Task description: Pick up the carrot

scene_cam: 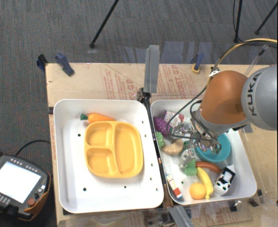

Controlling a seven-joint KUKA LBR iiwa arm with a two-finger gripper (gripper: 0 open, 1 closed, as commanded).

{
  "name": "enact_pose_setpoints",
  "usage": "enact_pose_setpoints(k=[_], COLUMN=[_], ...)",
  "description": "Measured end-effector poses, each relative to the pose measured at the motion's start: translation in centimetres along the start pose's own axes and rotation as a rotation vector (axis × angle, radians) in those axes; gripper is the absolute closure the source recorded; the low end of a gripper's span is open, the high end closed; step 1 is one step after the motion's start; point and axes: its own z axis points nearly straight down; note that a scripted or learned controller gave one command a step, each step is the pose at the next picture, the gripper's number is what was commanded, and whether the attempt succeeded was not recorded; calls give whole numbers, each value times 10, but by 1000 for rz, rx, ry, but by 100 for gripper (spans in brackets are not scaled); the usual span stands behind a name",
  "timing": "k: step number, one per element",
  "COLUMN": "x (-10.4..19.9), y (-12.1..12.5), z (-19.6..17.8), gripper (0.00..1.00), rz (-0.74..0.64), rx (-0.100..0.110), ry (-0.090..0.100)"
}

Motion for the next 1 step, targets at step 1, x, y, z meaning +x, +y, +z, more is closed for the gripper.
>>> enact_pose_setpoints(k=[1], x=[-1], y=[1], z=[-10], gripper=[100], rz=[-1], rx=[-1], ry=[-2])
